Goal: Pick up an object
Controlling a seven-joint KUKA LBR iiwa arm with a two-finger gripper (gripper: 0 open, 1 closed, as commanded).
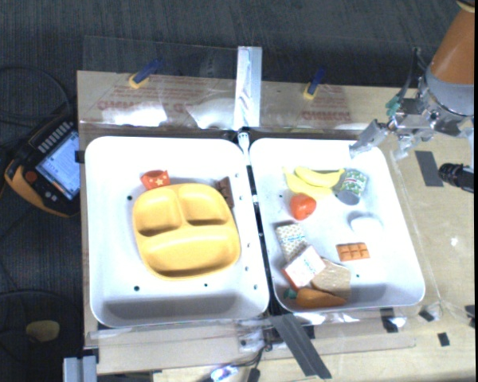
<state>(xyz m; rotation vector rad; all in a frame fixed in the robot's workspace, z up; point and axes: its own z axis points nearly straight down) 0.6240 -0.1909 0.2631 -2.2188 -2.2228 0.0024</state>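
My gripper (369, 139) hangs over the back right corner of the right bin (406, 237), with nothing seen in it. Just below and left of it stands a small green-labelled can (352, 184), apart from it. A yellow banana (315, 177) lies next to the can, and a red tomato (303, 206) sits in front of the banana. Further forward are a white lump (365, 223), an orange waffle piece (352, 251), a patterned box (291, 235), a white and red box (304, 267), a bread slice (332, 277) and a carrot (319, 298).
The left bin (111, 293) holds a yellow divided plate (187, 228), a small red item (154, 179) and a brown piece (225, 188). A raised divider (253, 205) separates the bins. A clear plastic sheet with clips (199, 94) lies behind them.
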